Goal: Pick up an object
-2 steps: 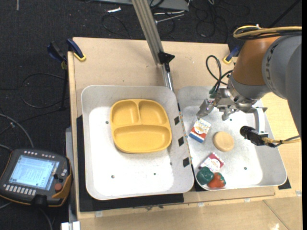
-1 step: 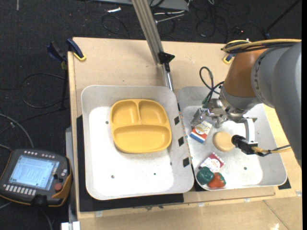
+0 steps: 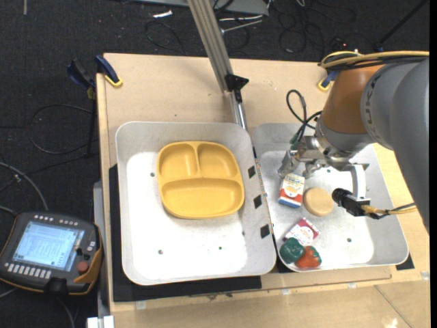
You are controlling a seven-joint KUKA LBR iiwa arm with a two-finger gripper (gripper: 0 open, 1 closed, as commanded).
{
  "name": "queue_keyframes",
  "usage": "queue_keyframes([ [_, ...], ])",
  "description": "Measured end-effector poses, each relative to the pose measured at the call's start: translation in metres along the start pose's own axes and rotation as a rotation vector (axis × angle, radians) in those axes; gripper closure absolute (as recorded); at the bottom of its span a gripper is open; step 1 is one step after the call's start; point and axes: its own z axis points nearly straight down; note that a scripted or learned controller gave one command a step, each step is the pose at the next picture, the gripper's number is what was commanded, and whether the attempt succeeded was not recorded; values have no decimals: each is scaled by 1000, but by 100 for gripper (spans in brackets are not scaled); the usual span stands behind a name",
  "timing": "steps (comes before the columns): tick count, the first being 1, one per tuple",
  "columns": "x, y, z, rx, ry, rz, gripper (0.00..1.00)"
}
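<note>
My gripper (image 3: 295, 170) hangs low over the right bin (image 3: 362, 241), its fingers pointing down just above a small carton (image 3: 291, 190) with a white, blue and orange print. Nothing shows between the fingers. To the right of the carton lies a round tan disc (image 3: 318, 201). Nearer the front of the bin sit a red-and-white packet (image 3: 303, 233), a dark green piece (image 3: 292, 251) and a red piece (image 3: 311, 257).
The left bin (image 3: 136, 251) holds a yellow divided plate (image 3: 200, 180). A metal pole (image 3: 212, 36) slants across the back. A teach pendant (image 3: 48, 251) lies on the floor at the left. Black clips (image 3: 258, 200) line the divide between the bins.
</note>
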Motion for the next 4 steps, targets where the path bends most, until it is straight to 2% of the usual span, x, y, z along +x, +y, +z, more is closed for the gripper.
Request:
queue_keyframes([
  [2, 4, -6, -112, -6, -1, -2, 100],
  [3, 4, -6, -90, 3, -1, -1, 100],
  [4, 60, 2, -107, -1, 2, -8, 100],
])
